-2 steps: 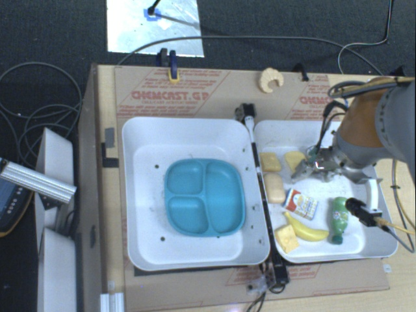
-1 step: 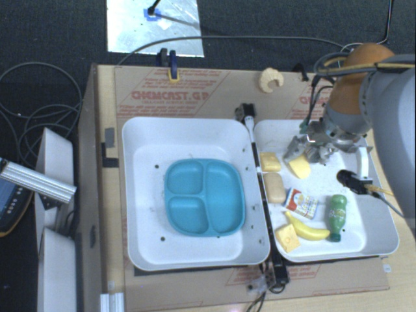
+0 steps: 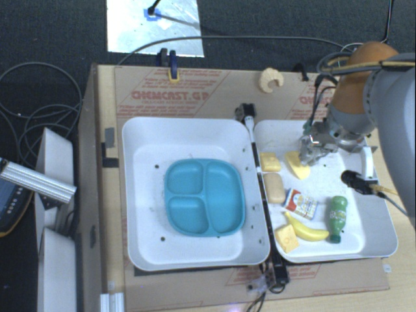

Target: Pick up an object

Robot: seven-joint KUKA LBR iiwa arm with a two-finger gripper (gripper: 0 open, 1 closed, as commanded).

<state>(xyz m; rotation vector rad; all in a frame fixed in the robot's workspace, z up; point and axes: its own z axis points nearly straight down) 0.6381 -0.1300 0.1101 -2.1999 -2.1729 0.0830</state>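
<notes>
While the grey arm with the orange band (image 3: pixel 380 77) enters from the right of the frame, its two-finger gripper (image 3: pixel 311 153) sits low in the upper part of the right shallow white bin (image 3: pixel 377 239), directly over the pale yellow wedge-shaped block (image 3: pixel 299 168). Whether the fingers are spread or closed cannot be told, and no object is visibly held between them.

Both bins rest on a brown cardboard sheet with red print (image 3: pixel 188 93) covering the bench. Dark carpet lies beyond it, with loose black cables at the left of the frame and a shiny square plate (image 3: pixel 156 18) at the upper centre. A small beige curved piece (image 3: pixel 272 79) lies on the cardboard above the right bin.

The left shallow white bin (image 3: pixel 143 174) holds a blue three-compartment plastic tray (image 3: pixel 204 197) at its centre, with bare floor on all sides.

The right bin is crowded along its left wall and lower half: a yellow square block (image 3: pixel 270 162), a tan rounded block (image 3: pixel 275 188), a small red-and-white carton (image 3: pixel 301 204), a yellow banana (image 3: pixel 307 229), a second yellow cube-like block (image 3: pixel 286 238), and a green bottle (image 3: pixel 337 218). The wedge block lies near the square block. The upper left of that bin and its right side below the arm show bare floor.
</notes>
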